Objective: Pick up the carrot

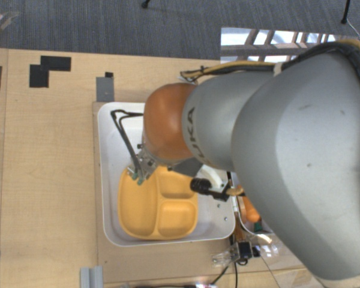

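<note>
The gripper [140, 173] sits right on the 10 o'clock rim of the yellow divided plate [159, 215] in the left bin [110, 161]. Honestly can't tell whether it's clamped or loose. The carrot [248, 209] is off at the plate's 3 o'clock, mostly tucked under the arm [288, 131].

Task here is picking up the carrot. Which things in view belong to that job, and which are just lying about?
Belongs to the job:
- carrot, mostly hidden beneath the arm, right of the left bin
- gripper, low over the left bin, away from the carrot

Just lying about:
- yellow divided tray, in the left bin, its corner under the gripper
</note>
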`<action>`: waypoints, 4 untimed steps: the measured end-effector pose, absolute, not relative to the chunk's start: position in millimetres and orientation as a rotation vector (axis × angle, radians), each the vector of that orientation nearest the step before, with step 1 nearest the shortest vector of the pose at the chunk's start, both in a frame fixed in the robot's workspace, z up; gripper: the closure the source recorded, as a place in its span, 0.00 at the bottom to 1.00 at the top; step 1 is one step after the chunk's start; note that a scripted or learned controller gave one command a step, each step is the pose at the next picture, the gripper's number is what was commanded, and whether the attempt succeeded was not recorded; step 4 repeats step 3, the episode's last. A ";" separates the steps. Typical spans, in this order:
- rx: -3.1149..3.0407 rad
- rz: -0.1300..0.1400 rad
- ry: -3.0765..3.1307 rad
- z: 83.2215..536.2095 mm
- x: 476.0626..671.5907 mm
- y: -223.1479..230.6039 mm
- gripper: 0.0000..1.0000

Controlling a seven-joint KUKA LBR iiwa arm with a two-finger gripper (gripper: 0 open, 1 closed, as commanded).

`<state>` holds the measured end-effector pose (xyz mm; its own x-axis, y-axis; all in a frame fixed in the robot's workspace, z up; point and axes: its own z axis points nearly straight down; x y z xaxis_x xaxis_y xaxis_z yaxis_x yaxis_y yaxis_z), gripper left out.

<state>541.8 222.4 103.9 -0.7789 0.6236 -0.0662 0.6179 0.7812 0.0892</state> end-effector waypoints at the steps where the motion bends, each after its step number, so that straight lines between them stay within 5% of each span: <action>1: 0.999 0.107 2.862 117.3 547.8 220.1 1.00; 4: 1.714 0.100 2.524 148.4 553.1 204.4 1.00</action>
